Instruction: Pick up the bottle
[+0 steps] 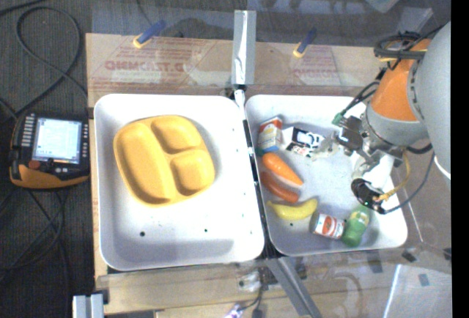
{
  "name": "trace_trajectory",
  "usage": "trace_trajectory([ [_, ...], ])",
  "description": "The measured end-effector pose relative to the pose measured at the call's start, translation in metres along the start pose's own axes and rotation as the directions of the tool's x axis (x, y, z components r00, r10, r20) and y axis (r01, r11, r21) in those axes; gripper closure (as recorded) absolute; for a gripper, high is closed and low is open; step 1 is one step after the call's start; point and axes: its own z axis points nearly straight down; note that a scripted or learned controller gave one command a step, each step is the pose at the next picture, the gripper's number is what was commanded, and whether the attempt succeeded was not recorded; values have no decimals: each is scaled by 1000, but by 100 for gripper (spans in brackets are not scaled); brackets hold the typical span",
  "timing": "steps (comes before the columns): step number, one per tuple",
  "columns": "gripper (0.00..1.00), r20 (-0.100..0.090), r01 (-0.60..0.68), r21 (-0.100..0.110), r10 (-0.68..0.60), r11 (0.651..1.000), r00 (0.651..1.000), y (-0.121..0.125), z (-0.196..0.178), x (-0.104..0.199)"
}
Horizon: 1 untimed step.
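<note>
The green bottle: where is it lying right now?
In the camera view, the green bottle lies in the near right corner of the right bin, beside a small red-and-white can and just right of the banana.

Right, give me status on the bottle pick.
Pincer over right bin, nothing seen held. Green bottle lying in the front right corner, untouched. Small can touching it, banana nearby.

Green bottle (356, 228) lay on its side in right bin's near corner, just beside a red-labelled can.
</note>
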Motion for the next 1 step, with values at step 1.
trace_trajectory([
  [1, 0, -1, -126, 3, 126, 992, 992, -60, 44, 13],
])
